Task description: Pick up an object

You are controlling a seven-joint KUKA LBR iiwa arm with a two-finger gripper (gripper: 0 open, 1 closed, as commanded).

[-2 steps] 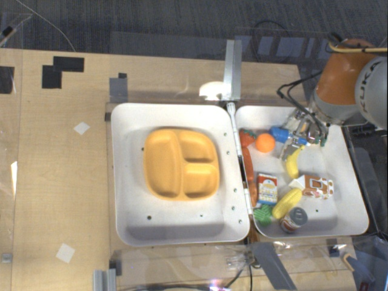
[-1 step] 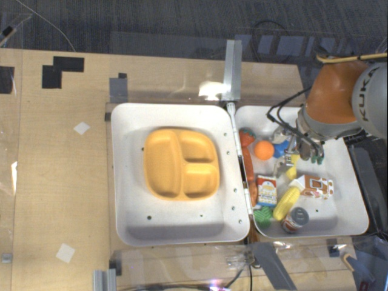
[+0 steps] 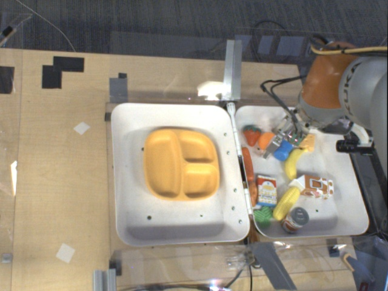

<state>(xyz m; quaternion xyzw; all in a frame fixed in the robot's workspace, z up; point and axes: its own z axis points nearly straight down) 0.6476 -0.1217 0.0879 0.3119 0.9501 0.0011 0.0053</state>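
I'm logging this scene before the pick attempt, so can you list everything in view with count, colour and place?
Bins: 2, white, side by side on the bench.
Divided tray: 1, yellow, middle of the left bin.
Banana: 1, yellow, right bin, just below the gripper.
Corn cob: 1, yellow, right bin, lower middle.
Blue item: 1, blue, right bin, at the gripper.
Small carton: 1, red and white, right bin.
Brown-and-white box: 1, right bin, right side.
Can: 1, dark lid, right bin, near edge.
Carrot: 1, orange, along the right bin's left wall.
Gripper: 1, grey, low over the right bin's upper part.
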